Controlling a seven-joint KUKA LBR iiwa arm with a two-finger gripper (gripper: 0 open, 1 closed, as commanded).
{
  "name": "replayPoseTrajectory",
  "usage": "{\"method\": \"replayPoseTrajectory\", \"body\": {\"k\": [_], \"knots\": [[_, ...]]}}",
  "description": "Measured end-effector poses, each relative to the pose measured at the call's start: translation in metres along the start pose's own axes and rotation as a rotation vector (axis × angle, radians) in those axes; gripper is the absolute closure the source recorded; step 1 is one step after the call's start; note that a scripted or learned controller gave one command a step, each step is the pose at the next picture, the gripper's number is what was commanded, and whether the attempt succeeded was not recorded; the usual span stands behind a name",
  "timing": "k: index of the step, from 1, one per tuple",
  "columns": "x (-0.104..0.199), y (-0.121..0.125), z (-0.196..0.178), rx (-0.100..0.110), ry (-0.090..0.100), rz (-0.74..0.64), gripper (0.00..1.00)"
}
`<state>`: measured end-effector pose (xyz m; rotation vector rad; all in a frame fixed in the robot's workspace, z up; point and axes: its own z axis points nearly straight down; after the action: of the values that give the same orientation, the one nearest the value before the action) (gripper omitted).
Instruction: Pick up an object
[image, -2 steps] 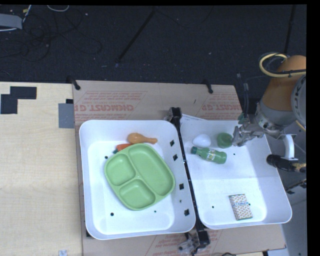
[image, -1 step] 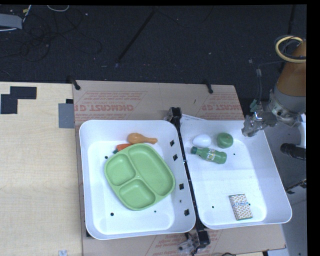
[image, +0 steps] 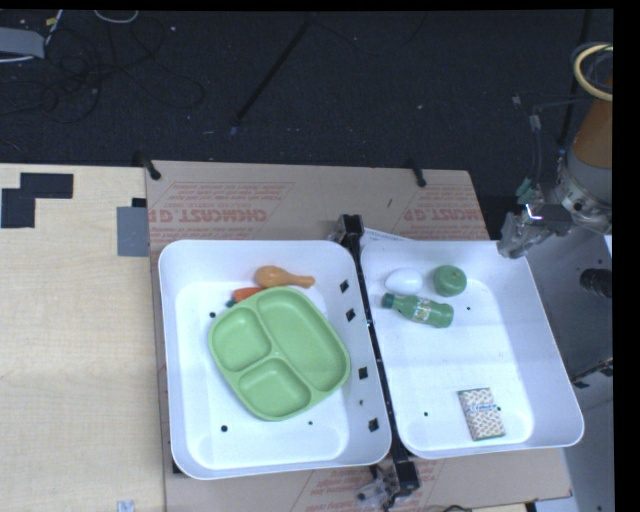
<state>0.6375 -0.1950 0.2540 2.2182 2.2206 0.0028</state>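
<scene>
Claw (image: 520, 235) sits at the right edge of the frame, upper right, just beyond the top right corner of the right shallow white plastic bin (image: 555, 360), hanging off the grey arm with its orange band (image: 597, 135). Too small and blurred; cannot tell whether it is apart or together. Nothing visible in it.

Nearest things, in the upper part of the right bin: round green ball-like object (image: 450, 279), white egg-shaped object (image: 404, 280) just left of it, and a green plastic bottle with a white label (image: 419, 311) lying on its side just below both. Small patterned rectangular packet (image: 482, 414) lies well apart, lower right of the same bin.

Left shallow white plastic bin (image: 190, 400), centre of the frame: light green three-compartment plastic tray (image: 278, 352) fills most of it. Orange toy drumstick (image: 280, 277) and a small red-orange piece (image: 243, 294) touch or sit just beside the tray's upper edge. Both bins rest on brown cardboard (image: 260, 205) on the worktop.

Progress: judged at the start. Every candidate lies in a bin, none lifted. Left to do: move over a bin, descend, close on something, raise it. The green ball looks the closest candidate.
</scene>
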Motion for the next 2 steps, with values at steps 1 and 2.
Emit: {"method": "replayPoseTrajectory", "body": {"k": [1,2], "knots": [[0.058,-0.004,-0.003,0.006,0.003,-0.003,1.00],[0.104,-0.008,0.007,0.008,0.003,-0.002,1.00]]}}
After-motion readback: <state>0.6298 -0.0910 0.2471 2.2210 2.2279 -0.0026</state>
